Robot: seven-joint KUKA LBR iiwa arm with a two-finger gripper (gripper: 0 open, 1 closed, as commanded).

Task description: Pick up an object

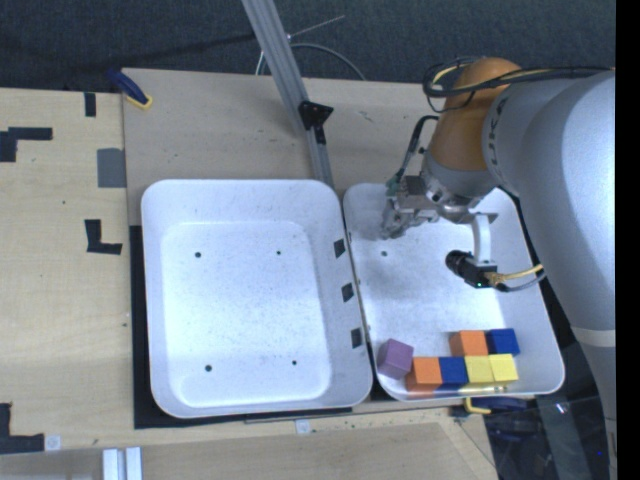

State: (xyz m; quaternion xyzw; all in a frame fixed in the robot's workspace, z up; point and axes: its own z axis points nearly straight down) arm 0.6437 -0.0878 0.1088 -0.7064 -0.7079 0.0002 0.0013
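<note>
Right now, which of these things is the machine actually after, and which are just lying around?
For the job:
small purple cube
orange, blue and yellow cubes
right white bin holding them
pincer

Just lying about:
left white bin
slanted metal pole
blue-and-yellow clamp

No writing, label or number can be read anywhere (marks too small to tell)

Two shallow white plastic bins sit side by side on the desk: the left bin (160, 218) and the right bin (540, 318). Along the right bin's near wall lie seven small cubes: one purple cube (397, 356), two orange cubes (427, 371) (467, 343), two blue cubes (453, 370) (502, 341) and two yellow cubes (480, 370) (504, 368).
</note>
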